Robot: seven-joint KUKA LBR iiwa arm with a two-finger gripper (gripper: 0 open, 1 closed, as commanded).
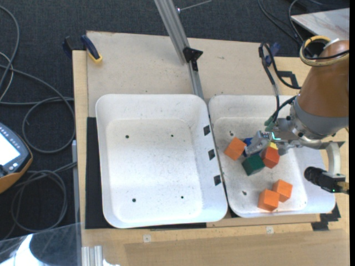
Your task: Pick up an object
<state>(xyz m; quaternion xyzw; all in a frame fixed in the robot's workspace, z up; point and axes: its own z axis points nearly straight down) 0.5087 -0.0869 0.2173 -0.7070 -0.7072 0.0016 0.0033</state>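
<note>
In the right bin (310,206), your hand (262,143) sits low among a tight cluster of an orange block (235,148), a green block (253,164) and a red-orange block (271,157), its grip unreadable, so closing may snag two blocks or knock them aside.
</note>
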